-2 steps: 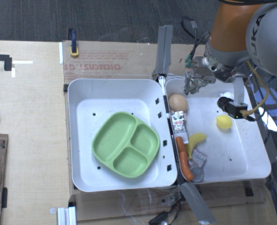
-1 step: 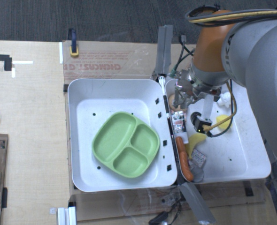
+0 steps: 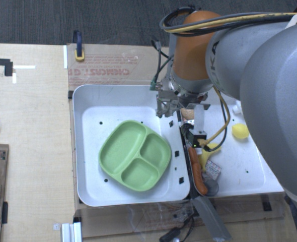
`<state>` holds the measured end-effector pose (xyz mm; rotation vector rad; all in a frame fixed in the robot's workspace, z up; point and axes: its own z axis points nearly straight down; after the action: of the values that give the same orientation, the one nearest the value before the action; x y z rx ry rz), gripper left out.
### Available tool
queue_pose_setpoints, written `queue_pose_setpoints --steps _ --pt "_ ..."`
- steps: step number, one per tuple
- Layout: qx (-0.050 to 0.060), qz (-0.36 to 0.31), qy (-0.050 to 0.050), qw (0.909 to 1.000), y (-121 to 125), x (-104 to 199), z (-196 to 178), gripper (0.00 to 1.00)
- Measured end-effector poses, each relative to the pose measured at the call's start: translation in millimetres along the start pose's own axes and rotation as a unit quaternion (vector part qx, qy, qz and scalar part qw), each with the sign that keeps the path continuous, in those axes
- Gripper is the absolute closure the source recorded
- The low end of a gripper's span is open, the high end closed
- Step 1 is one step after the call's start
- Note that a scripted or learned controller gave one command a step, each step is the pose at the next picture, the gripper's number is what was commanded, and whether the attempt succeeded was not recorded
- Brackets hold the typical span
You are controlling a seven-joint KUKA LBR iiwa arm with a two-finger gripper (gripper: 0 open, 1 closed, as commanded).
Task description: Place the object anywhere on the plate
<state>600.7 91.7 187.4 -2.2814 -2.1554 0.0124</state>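
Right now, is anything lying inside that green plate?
No. All three compartments of the green plate look bare. It lies in the left bin. The arm covers part of the right bin, so things beneath it cannot be seen.

Setting: I read this as a robotics lab | wooden bench (image 3: 27, 115) bearing two white bins (image 3: 83, 145) | blue clamp (image 3: 78, 45) at the bench's far edge | loose cables (image 3: 173, 226) at its near edge | dark carpet (image 3: 88, 9) beyond.
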Motion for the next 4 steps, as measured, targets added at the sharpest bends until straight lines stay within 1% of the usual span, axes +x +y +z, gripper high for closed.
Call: queue_pose_setpoints --steps 1,2,3,4 --pt "0.000 0.103 0.000 0.9947 60.5 -43.6 0.1 1.00" --pt "0.000 0.567 0.000 0.8240 63.8 -100.2 -84.7 1.00" --pt "0.002 0.503 -0.001 0.8640 -26.8 -71.4 1.4 1.00" --pt "-0.001 0.605 0.000 0.7962 23.0 -24.8 -31.9 1.00"
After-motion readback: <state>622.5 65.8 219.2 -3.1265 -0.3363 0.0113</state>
